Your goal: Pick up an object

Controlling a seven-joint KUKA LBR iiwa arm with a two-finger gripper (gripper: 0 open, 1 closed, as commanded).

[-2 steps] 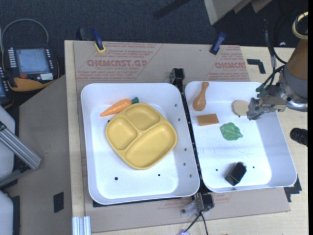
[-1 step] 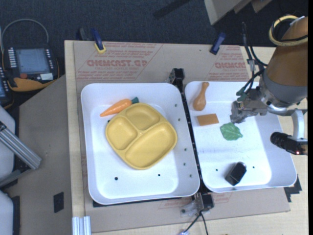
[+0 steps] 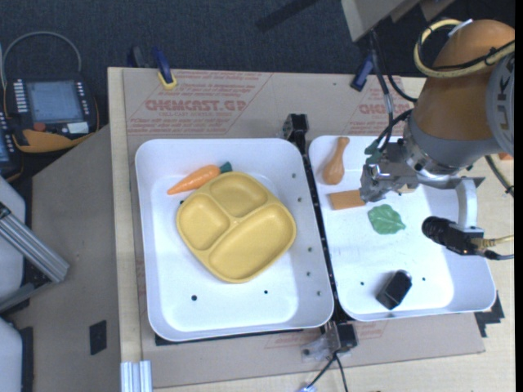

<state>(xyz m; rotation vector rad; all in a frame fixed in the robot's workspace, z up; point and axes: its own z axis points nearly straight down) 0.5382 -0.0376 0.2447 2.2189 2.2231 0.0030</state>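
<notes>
Bench (image 3: pixel 122 219): nearest my cam at the bottom edge, brown board w/ red print, carries both bins.
Left bin (image 3: pixel 155 219): white, shallow. Holds the yellow plate and the carrot.
Right bin (image 3: pixel 458 288): white, shallow, touching the left bin along the black centre strip. Arm works here.
Arm (image 3: pixel 462 80): grey w/ orange band, in from the right, bent down over the right bin's upper half.
Yellow plate (image 3: pixel 235 227): three compartments, lying flat mid left bin. Nothing in it.
Carrot (image 3: pixel 193 179): orange w/ green tip, just beside the plate's upper-left rim, poss. touching it.
Drumstick (image 3: pixel 335 163): tan, top-left corner of right bin, left of the gripper.
Green leaf (image 3: pixel 385 219): flat, crumpled, just below the gripper.
Orange block (image 3: pixel 346 200): flat slab, just left of the gripper and below it.
Black block (image 3: pixel 395 289): low in the right bin, well apart from the gripper.
Gripper (image 3: pixel 381 180): low over the right bin, betw. drumstick, slab and leaf. Jaws: can't tell from my cam, wrist hides them. Nothing seen betw. them.
Step (my read): approach/descent, no pick yet.
Next: I'd need the tips centred on one item, prob. slab or leaf, then close and lift. Both lie flat, so risk = tips sliding off.
</notes>
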